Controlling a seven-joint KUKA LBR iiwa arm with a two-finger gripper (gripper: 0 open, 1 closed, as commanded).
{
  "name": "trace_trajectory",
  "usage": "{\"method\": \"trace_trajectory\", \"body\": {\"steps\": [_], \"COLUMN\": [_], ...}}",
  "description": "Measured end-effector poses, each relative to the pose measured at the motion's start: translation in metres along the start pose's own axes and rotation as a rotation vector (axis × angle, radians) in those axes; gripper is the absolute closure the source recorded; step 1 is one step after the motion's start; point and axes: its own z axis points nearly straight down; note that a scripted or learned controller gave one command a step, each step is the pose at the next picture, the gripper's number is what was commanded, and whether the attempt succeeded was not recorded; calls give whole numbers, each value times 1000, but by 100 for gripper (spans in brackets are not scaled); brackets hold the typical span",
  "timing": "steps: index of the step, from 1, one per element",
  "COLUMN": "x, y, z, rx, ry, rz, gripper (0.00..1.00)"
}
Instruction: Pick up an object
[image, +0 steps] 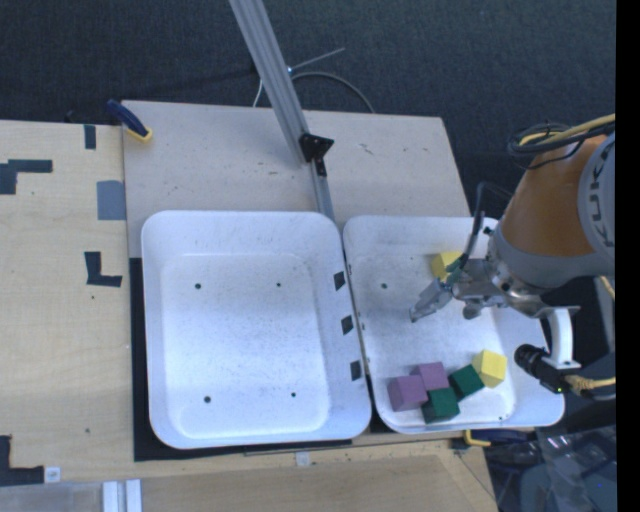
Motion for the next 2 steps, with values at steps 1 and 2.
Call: {"method": "trace_trajectory", "body": {"steps": [1,2], "x": [-5,-4], "y": [-23,-21], "z": [55,43], "rx": [7,1], "ry": [0,1], "rz": [3,-1], "gripper": [0,100]}}
